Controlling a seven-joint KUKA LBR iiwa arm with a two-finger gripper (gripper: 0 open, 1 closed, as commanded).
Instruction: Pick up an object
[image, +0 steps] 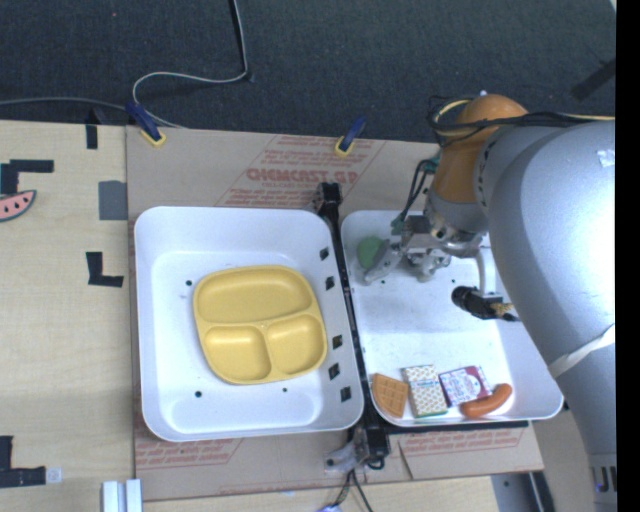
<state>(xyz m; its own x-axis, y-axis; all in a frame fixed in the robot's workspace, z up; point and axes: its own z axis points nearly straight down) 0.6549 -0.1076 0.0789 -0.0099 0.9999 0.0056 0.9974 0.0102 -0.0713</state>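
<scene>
Two white bins sit side by side on the worktop (70, 330). The left bin (160, 300) carries a yellow divided plate (262, 322). The right bin (440, 320) holds a cracker (390, 394), two small packets (446, 388) and a sausage (486, 401) along its near edge, and a green object (371, 250) at its far left corner. The end effector (383, 264) hangs low just beside that green object, possibly touching it; whether its fingers are apart or together I cannot tell, since the wrist hides them. To grasp well, I judge it should centre over the green object, keep clear of the bin wall, and close only once the object sits squarely between the fingers.
</scene>
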